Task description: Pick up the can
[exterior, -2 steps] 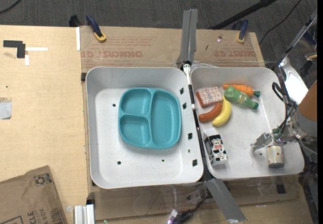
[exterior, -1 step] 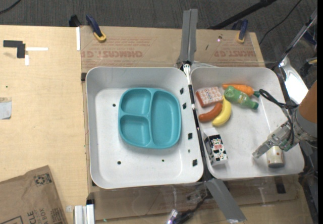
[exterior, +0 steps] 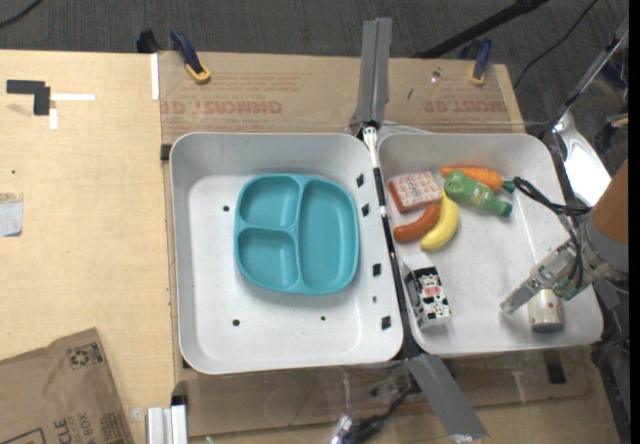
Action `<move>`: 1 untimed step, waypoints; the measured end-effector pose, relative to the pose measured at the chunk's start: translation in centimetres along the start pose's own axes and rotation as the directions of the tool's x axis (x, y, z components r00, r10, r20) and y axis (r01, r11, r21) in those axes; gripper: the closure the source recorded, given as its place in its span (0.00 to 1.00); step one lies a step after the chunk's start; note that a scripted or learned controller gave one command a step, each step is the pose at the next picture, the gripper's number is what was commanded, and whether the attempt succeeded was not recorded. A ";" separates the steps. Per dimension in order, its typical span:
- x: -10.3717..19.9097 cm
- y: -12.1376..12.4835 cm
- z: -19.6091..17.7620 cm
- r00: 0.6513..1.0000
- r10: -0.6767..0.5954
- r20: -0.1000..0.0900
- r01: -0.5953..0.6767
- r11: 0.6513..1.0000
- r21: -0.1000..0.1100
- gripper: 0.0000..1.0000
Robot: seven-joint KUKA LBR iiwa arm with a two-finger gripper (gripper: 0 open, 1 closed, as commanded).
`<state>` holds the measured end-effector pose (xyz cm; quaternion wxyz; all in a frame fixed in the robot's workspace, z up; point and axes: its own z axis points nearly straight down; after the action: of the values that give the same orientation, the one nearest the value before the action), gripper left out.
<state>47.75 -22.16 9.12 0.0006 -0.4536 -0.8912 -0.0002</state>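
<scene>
— Where does the can (exterior: 546, 310) sit?

— It lies low in the right bin (exterior: 480, 337), near that bin's right wall and close to the front corner. It looks like a small pale cylinder with its round end turned toward the camera.

— And the gripper (exterior: 540, 284)?

— It hangs right over the can, reaching in from the right edge of the view. One metal finger (exterior: 522, 296) slants down to the left of the can and touches the bin floor or nearly so. Whether the fingers are apart or closed cannot be told from this angle — the can is partly hidden beneath them, and nothing shows it clamped.

— What else is in that bin?

— A cluster toward the back: a red snack packet (exterior: 413, 190), a banana (exterior: 444, 223) with a hot-dog sausage (exterior: 414, 223) just beside it, a carrot (exterior: 473, 175) and a green bottle (exterior: 477, 195) lying against each other. A small cow-patterned carton (exterior: 430, 297) stands by the left wall, well apart from the can.

— The left bin (exterior: 200, 262)?

— It holds a teal divided plate (exterior: 298, 233) with three compartments, set near the middle.
</scene>
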 end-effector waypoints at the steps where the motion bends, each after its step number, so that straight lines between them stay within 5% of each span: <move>1: 0.0 0.0 0.0 0.999 0.045 0.001 -0.045 0.999 0.000 0.00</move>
<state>47.76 -22.18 9.12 0.0001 -0.4735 -0.8808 -0.0001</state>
